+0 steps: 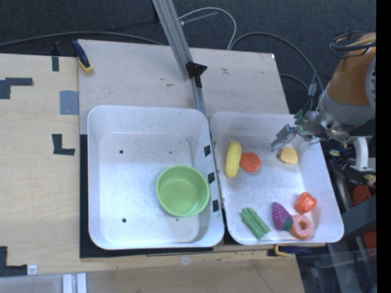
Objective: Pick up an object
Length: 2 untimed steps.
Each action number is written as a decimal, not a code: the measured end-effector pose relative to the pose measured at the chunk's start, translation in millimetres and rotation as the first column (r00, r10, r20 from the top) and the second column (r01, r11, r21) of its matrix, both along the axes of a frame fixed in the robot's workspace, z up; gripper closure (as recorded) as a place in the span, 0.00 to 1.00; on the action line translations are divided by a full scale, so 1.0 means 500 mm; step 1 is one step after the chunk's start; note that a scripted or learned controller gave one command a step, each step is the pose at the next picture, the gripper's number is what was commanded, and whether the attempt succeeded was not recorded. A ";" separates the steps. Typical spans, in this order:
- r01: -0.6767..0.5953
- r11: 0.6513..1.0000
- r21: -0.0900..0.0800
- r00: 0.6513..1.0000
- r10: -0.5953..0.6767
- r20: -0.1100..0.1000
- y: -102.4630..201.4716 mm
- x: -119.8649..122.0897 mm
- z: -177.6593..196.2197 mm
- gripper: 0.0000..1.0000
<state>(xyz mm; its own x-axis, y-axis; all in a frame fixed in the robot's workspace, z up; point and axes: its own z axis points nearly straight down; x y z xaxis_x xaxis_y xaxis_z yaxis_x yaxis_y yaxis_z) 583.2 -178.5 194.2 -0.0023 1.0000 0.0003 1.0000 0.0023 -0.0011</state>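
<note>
Arm cut off at right edge

Single fixed cam above table, angled down, mid-range; both bins centre frame, arm enters upper right.

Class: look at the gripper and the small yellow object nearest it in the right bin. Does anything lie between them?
Nothing visible does. The gripper sits just above-left of the yellow object, with bare bin floor between them.

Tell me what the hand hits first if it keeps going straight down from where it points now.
Probably the small yellow toy, just below the hand in the right bin; depth is unclear.
</note>
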 end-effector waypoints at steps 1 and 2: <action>0.000 1.000 0.000 1.000 0.000 0.000 0.000 0.000 0.000 0.00; 0.000 1.000 0.000 1.000 0.000 -0.005 0.002 0.000 -0.087 0.00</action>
<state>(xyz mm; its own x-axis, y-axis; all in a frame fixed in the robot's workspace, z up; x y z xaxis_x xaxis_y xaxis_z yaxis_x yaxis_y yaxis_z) 583.4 -177.7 150.6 -0.0020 1.0000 -0.0001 1.0000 0.0020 -0.0057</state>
